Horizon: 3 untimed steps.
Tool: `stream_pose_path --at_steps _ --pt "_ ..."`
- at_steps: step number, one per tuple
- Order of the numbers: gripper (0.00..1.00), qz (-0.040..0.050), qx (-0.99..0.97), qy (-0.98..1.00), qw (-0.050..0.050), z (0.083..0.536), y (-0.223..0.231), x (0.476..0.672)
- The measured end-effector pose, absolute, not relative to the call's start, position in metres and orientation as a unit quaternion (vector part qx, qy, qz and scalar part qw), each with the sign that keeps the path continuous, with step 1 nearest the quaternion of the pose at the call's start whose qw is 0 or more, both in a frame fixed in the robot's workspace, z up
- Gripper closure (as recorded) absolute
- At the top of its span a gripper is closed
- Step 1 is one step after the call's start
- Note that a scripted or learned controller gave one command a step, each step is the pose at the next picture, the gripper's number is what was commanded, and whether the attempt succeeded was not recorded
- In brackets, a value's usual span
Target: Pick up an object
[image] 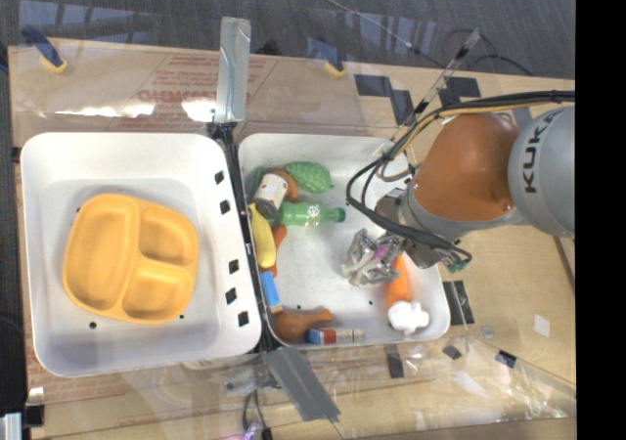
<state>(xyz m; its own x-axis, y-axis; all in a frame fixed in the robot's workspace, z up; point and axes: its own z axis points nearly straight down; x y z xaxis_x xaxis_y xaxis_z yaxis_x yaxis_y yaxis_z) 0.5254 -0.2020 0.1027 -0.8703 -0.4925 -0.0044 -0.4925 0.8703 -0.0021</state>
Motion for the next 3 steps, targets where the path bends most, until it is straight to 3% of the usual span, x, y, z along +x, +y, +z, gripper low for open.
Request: stream_pose_path --at_steps 1,2,3 --pt "1.00 -0.0027 -0.261 0.965 0.005 0.203 -0.164 0.562" --pt "1.00 -0.0020 -0.152 0.988 0.004 0.293 -0.178 0.623" --pt "1.00 0.0007 -0.142 0.990 0.000 0.244 -0.100 0.642"
